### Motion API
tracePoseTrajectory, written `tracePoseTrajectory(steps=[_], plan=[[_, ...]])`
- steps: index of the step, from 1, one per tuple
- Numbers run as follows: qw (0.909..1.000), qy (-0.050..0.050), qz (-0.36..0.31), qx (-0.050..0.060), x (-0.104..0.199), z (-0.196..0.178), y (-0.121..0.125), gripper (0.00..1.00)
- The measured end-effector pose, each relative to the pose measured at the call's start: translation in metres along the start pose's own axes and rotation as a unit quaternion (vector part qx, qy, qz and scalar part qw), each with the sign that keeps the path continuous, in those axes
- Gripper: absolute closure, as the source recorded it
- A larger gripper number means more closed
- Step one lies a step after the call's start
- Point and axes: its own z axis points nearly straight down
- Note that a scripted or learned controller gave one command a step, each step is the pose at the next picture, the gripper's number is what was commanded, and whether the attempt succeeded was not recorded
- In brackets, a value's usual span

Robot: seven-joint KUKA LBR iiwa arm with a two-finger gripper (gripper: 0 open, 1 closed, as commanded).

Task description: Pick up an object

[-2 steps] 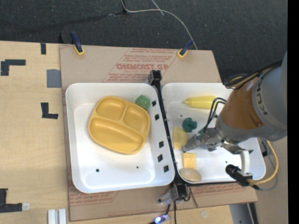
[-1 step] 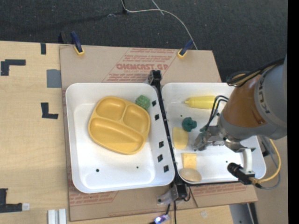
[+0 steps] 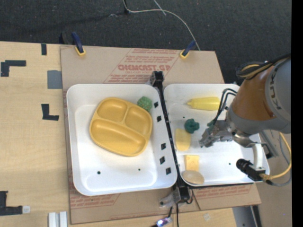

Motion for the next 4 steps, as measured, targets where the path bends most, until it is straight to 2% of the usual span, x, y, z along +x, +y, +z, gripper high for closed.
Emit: tracePoseTrajectory(steps=[1,2,3,4], plan=[[1.0000,-0.001,0.000,-0.002,-0.001,-0.060,0.009,1.00],[1.0000,0.000,0.000,0.000,-0.001,-0.074,0.010,1.00],[1.0000,0.001,-0.002,0.002,0.048,-0.067,0.009,1.00],[1.0000,0.001,-0.003,0.001,0.104,-0.081,0.014,1.00]])
